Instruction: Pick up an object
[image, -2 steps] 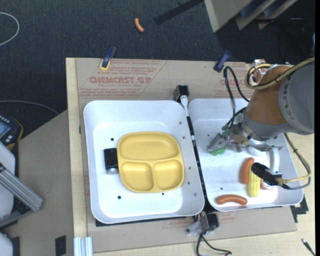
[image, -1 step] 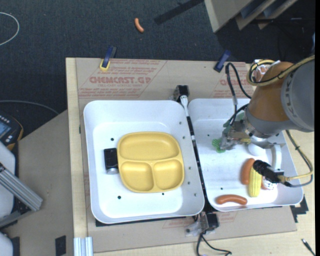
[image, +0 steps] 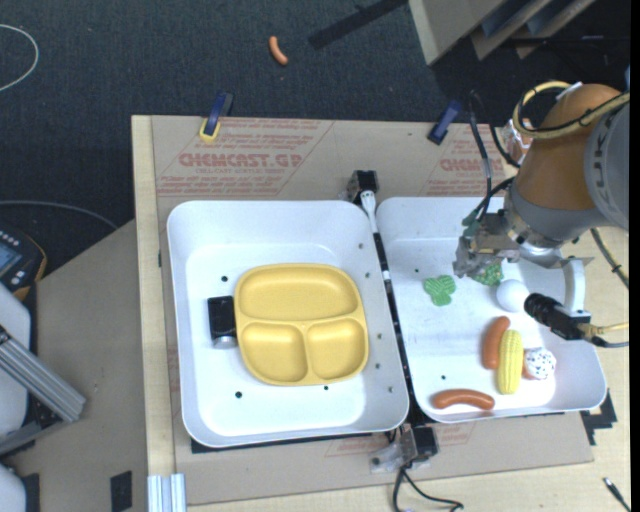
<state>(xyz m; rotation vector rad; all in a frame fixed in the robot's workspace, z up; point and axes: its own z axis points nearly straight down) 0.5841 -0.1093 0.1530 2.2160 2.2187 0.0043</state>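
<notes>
The right bin holds a green broccoli piece, a second green piece, a white egg, an orange sausage, a yellow corn cob, a white die with red spots and a red hot dog. My gripper hangs low over the bin's back part, directly at the second green piece and just left of the egg. Its fingertips blend into the green piece beneath them.
The left bin carries a yellow three-compartment plate with a small black block at its left side. The arm's orange band looms over the right bin's back right corner. Clamps sit along the board's far edge.
</notes>
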